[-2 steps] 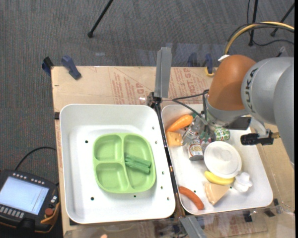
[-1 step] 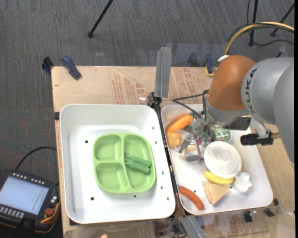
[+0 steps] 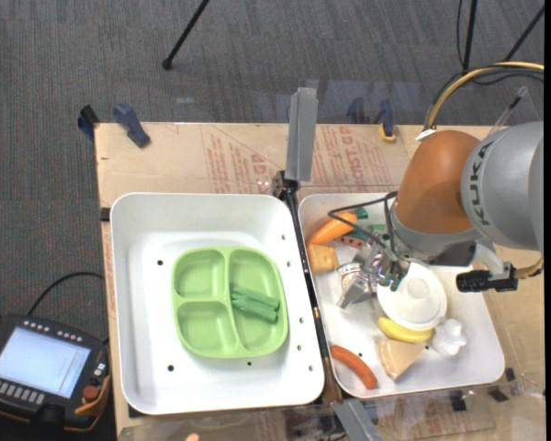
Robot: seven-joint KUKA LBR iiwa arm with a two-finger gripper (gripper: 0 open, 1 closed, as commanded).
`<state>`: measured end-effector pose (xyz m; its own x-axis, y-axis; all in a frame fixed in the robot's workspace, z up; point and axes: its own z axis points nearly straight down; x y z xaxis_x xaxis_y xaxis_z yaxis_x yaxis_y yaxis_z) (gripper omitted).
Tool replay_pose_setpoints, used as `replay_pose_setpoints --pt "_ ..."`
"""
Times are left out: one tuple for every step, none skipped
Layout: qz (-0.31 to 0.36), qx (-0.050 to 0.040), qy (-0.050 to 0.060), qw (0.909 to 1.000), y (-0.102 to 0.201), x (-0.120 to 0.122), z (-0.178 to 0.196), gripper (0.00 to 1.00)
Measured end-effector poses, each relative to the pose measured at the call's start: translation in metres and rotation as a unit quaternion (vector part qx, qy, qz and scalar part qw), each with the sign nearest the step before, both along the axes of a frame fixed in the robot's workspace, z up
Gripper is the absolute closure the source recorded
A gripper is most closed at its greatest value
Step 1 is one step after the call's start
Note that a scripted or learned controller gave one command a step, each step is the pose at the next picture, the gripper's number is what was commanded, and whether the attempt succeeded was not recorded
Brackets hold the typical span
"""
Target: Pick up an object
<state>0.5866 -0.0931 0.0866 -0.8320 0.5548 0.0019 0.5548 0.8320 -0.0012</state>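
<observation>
My gripper point(image 3: 356, 285) is low inside the right bin point(image 3: 482, 361), among the toy foods near its left middle. An orange carrot point(image 3: 331, 230) lies just behind it, and a tan bread piece point(image 3: 323, 259) sits to its left. A white cup point(image 3: 417, 294) stands right beside it, with a yellow banana point(image 3: 404, 329) in front of the cup. A red sausage point(image 3: 353, 366) and a tan wedge point(image 3: 398, 357) lie at the bin's front. I see nothing clearly held. The arm's orange band point(image 3: 436, 186) covers the bin's back right.
The left bin point(image 3: 129, 246) holds a green divided plate point(image 3: 202, 283) with a green bean bundle point(image 3: 255, 302) on it. A white crumpled item point(image 3: 448, 336) lies at the right bin's right side. A grey post point(image 3: 301, 145) stands behind the divider between the bins.
</observation>
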Motion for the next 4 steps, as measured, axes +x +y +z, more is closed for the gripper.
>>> replay_pose_setpoints --pt "-0.007 0.0003 0.000 1.0000 0.010 -0.022 0.000 0.00" --pt "-0.038 0.0004 -0.001 0.9993 0.012 -0.018 0.000 0.00" --pt "-0.060 0.0002 -0.002 0.9982 0.010 -0.012 0.001 0.00" --pt "-0.101 0.0007 0.000 0.9949 0.003 -0.032 0.000 0.00"
